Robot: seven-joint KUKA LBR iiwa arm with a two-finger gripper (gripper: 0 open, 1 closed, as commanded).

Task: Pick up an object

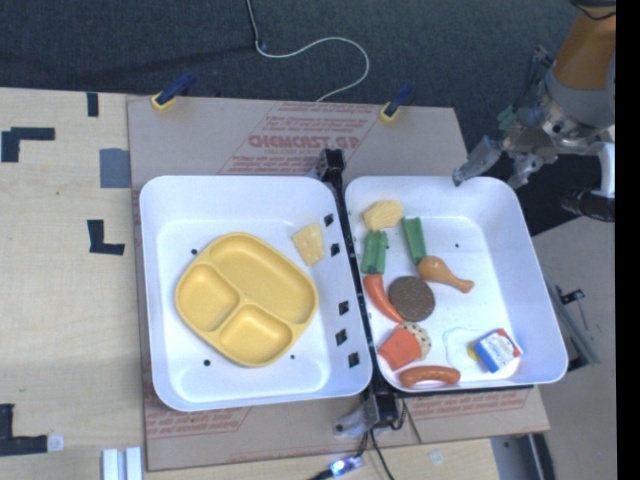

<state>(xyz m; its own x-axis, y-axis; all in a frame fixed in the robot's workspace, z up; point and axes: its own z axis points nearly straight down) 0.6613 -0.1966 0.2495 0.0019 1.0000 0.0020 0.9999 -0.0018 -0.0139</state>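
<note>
Above right bin's [505,200] far-right rim: gripper [494,169], fingers spread, holding nothing. Step: pre-grasp, approach. Candidate obj: drumstick [444,273], mid-bin, near brown disc [411,297]. Next: move inward over it, descend, close.

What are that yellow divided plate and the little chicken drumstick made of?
The yellow three-compartment plate looks like moulded plastic: uniform colour, soft sheen, rounded ridges. The tan chicken drumstick seems to be toy plastic too, smooth and evenly coloured, though rubber is possible.

Two white bins [160,268], one yellow tray [246,298], about ten toy foods [410,297]
</note>
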